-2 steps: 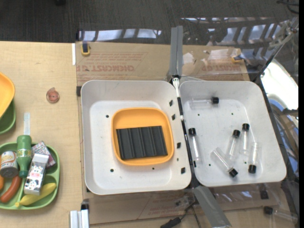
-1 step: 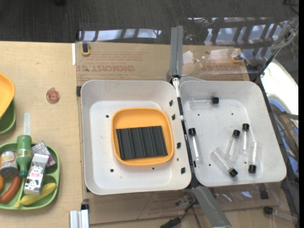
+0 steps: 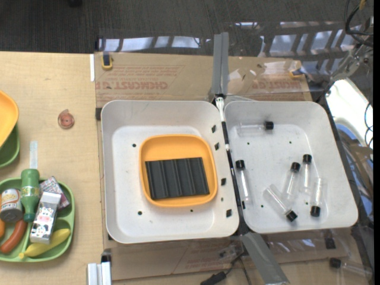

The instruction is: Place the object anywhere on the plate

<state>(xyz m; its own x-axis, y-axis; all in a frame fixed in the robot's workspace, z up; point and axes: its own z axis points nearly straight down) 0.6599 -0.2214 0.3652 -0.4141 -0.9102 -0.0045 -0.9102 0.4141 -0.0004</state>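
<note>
Green tray (image 3: 59, 242): at the near left edge of the worktop (image 3: 47, 88); carries toy food, a small green bottle (image 3: 29, 192) and a small carton (image 3: 41, 221).
Left bin (image 3: 119, 218): holds an orange plate (image 3: 178, 146) at its centre; a dark ribbed rectangular block (image 3: 178, 178) lies flat on the plate.
Right bin (image 3: 332, 212): touches the left bin along the middle seam.
Vials, near: several clear vials with black caps (image 3: 284, 203) lie loose toward the near right corner of the right bin, close together.
Vial at seam (image 3: 241, 180): lies along the left wall of the right bin.
Vial, far (image 3: 258, 125): lies alone near the far wall of the right bin, well apart from the rest.
Hand: state cannot be told.
Cardboard (image 3: 154, 82): flat, beyond both bins.
</note>
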